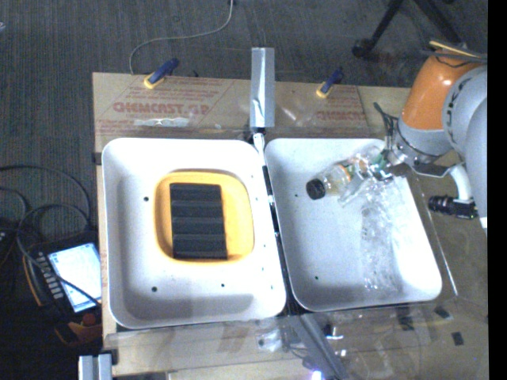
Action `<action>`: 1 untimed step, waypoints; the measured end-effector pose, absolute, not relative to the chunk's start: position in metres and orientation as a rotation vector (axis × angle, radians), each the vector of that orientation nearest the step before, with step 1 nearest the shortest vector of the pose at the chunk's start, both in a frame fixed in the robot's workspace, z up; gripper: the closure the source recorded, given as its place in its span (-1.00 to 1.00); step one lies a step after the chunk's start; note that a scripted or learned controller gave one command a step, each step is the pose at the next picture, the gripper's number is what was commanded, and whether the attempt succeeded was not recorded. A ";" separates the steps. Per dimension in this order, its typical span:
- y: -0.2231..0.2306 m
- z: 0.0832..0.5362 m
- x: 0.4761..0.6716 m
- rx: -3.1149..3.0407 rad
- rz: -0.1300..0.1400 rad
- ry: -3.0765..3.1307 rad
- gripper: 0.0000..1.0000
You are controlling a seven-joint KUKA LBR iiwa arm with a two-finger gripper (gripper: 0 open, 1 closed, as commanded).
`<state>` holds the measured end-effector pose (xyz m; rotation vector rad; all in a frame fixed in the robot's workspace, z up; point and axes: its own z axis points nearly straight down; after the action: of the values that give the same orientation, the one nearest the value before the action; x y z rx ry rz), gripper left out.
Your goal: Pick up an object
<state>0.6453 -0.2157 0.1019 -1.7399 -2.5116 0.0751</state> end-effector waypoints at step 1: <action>-0.173 0.190 0.669 -1.757 0.003 -2.608 1.00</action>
<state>0.6689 -0.1727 0.1898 -1.7571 -2.6080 0.0029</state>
